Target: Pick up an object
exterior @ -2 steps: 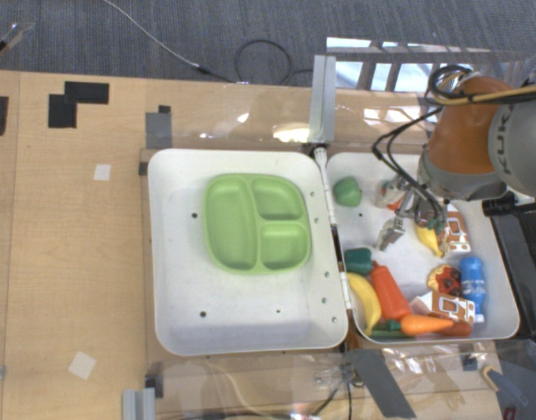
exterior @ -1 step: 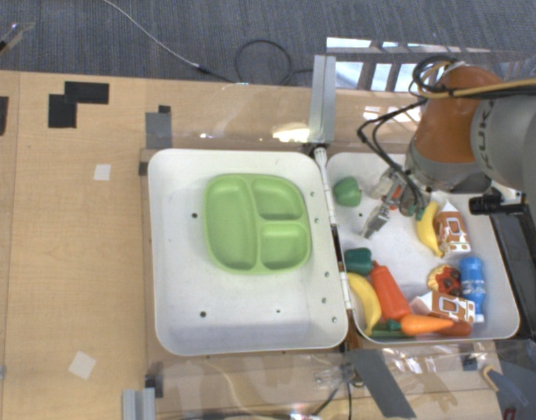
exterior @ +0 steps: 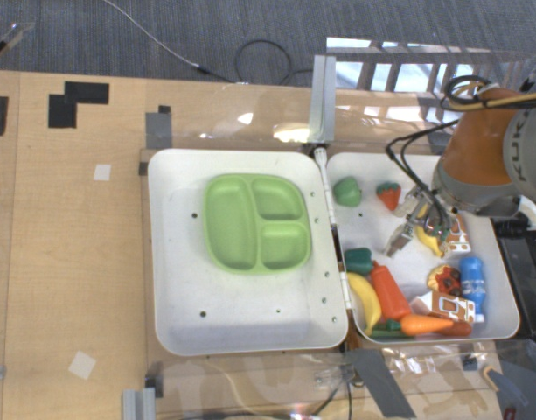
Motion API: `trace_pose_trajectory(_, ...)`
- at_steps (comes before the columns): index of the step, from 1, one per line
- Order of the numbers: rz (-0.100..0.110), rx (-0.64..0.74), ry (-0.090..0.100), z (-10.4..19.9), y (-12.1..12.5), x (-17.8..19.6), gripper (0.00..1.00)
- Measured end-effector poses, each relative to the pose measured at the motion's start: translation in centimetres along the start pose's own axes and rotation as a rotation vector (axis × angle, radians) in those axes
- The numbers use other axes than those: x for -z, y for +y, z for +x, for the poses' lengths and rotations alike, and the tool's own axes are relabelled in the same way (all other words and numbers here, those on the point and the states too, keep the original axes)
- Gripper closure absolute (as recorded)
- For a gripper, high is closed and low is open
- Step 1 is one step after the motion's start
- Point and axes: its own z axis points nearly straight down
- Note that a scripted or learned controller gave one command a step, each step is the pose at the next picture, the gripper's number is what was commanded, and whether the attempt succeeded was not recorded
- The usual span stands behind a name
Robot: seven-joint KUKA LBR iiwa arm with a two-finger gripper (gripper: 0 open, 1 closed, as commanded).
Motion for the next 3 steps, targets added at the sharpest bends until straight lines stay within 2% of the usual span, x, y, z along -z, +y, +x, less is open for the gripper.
trace_pose_trajectory(1,0.001,0.053,-0.002,-6.6,-3.9,-0.1,0.00)
trace_pose_trajectory(2,-0.003,0.064,-0.012,-6.8,-3.3,1.3,1.00)
trace_pose_trajectory(3,-0.007,0.096,-0.013,-4.7,2.9,14.2,1.00)
